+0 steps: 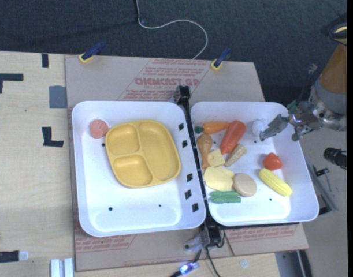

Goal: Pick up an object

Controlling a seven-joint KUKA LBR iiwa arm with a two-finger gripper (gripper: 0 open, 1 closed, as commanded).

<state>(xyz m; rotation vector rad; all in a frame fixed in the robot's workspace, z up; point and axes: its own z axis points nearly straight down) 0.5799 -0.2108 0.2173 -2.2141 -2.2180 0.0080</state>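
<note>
1. Step in hand: the approach. The tool (pixel 285 126) hangs over the upper right part of the right bin (pixel 297 212), reaching in from the right on the grey arm with its orange band (pixel 337 68); nothing lies between its fingers.
2. Tool state: two dark prongs spread apart at the tip, so it reads as released and empty.
3. Candidate things: all lie in the right bin. Nearest are a small whitish piece (pixel 257 126) just left of the tool, and a red tomato-like toy (pixel 272 161) below it, with a yellow corn cob (pixel 275 183) touching or just beside that toy.
4. Further left in the same bin is a crowded cluster: a red pepper (pixel 233 135), an orange carrot (pixel 215 127), a pale yellow piece (pixel 219 179), a tan round piece (pixel 244 184) and a green bean pod (pixel 225 197).
5. Next move, as a judgement: lower the tool over one isolated thing, the red toy or the whitish piece, with a prong on each side, then clench and lift. The cluster invites a slipped or double grip.
6. Left bin (pixel 84 172): holds a yellow divided plate (pixel 142 153) and a pink round piece (pixel 98 128) near its upper left corner, well apart from the tool.
</note>
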